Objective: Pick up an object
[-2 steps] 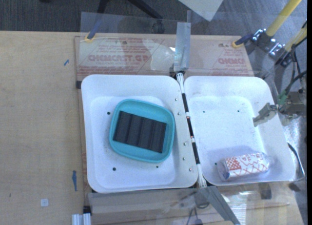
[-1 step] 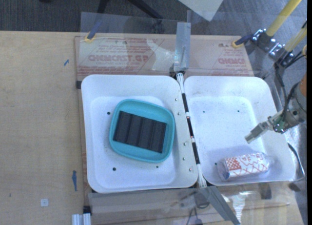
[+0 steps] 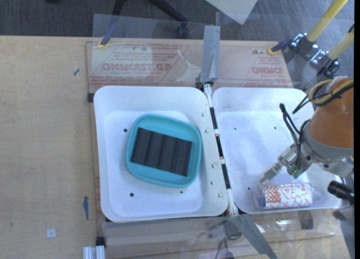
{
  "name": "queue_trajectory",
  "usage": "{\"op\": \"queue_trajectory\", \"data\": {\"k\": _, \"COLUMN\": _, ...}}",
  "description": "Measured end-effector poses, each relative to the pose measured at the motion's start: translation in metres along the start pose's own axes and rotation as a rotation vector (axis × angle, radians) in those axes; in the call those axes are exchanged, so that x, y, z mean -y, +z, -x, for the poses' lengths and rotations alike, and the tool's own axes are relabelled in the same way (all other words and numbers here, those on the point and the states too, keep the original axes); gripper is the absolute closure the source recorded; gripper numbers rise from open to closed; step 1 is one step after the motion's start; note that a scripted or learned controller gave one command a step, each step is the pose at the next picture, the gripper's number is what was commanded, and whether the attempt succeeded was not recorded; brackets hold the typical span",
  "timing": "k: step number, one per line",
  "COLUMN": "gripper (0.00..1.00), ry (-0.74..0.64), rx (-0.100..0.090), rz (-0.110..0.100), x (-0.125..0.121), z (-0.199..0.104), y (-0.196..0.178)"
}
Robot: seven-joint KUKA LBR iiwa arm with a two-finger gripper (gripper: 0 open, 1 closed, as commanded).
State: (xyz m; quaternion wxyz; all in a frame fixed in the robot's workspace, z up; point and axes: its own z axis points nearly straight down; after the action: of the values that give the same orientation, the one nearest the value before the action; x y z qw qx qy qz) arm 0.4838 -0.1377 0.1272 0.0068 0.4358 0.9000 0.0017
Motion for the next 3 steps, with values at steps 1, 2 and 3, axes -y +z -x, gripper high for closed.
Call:
{"op": "queue_trajectory", "data": {"k": 1, "gripper": 0.0, "ry": 0.376, "rx": -0.006, "rz": -0.009, "x": 0.04, "z": 0.079, "y": 0.008}}
{"op": "queue_trajectory", "data": {"k": 2, "gripper": 0.0, "ry": 0.134, "rx": -0.008, "rz": -0.007, "x": 0.047, "z": 0.055, "y": -0.013}}
{"op": "queue_trajectory", "data": {"k": 3, "gripper": 0.0, "ry": -0.13, "rx": -0.008, "rz": -0.007, "x": 0.021, "z": 0.021, "y": -0.04}}
